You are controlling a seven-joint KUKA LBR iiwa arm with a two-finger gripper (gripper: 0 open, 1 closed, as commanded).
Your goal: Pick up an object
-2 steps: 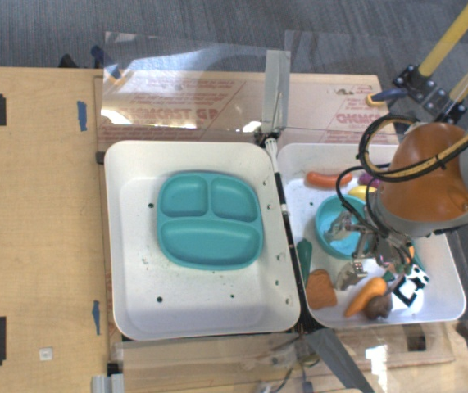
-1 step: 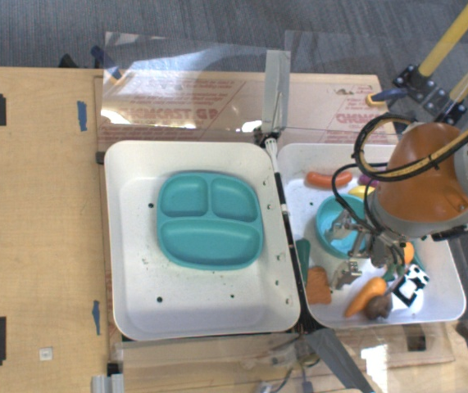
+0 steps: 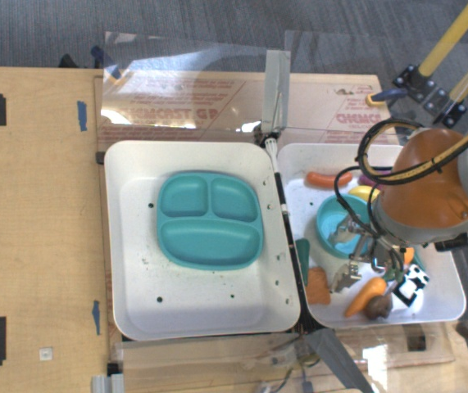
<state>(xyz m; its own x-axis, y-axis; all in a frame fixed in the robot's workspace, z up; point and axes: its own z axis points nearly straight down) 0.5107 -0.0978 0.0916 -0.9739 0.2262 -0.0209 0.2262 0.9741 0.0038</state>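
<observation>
At the near edge of the right bin (image 3: 443, 297) lies an orange carrot (image 3: 365, 295) with a brown lump at its tip. An orange-brown block (image 3: 318, 286) sits just beside it, next to a green stick (image 3: 302, 256). The claw (image 3: 355, 260) hangs low over these toys, and I cannot tell how it is set. Behind it is a blue bowl (image 3: 329, 223). Farther back lies another carrot (image 3: 325, 180). The left bin (image 3: 127, 219) holds a teal plate (image 3: 210, 220) with three parts.
</observation>
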